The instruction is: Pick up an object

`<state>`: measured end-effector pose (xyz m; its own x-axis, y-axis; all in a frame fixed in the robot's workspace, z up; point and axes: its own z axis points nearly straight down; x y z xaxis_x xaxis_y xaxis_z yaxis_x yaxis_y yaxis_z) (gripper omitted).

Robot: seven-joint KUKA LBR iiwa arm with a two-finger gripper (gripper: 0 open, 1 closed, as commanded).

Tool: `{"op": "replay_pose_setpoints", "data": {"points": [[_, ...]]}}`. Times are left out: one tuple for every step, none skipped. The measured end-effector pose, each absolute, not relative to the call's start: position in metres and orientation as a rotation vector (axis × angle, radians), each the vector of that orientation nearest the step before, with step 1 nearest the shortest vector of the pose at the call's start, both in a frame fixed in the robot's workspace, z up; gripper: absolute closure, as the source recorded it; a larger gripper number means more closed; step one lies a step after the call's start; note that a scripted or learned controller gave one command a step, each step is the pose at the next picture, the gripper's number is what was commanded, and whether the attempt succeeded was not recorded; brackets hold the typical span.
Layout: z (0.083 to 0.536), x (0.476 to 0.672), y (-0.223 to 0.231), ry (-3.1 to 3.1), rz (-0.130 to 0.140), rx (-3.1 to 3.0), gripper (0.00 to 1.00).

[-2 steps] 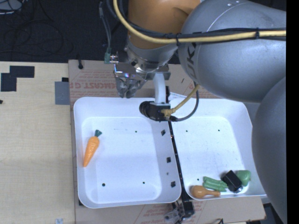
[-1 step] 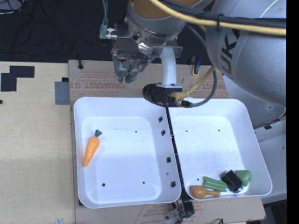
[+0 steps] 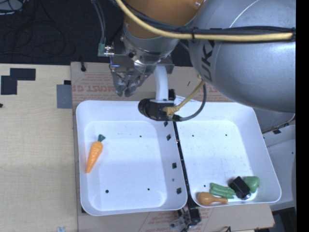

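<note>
Hovering above the left bin [image 3: 82,129], the tool [image 3: 126,87] nears mirrored "COST" cardboard lettering [image 3: 94,88].

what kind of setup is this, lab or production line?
Likely a lab grasping rig: a KUKA arm over two white bins on a taped cardboard base, toy objects such as a carrot, and loose cables behind.

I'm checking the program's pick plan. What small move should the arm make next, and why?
Probably swing the gripper toward the carrot and lower it. The gripper hangs above the left bin's far rim, and the carrot lies alone, easier than the clustered items in the right bin.
</note>
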<state>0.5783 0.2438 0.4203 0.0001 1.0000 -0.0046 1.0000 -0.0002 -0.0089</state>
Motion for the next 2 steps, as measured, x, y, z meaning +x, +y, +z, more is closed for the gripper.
{"op": "replay_pose_setpoints", "data": {"points": [[0.331, 0.605, 0.242, -2.218, 0.018, -2.220, 1.00], [0.320, 0.551, 0.243, -2.221, 0.012, -2.216, 1.00]]}}
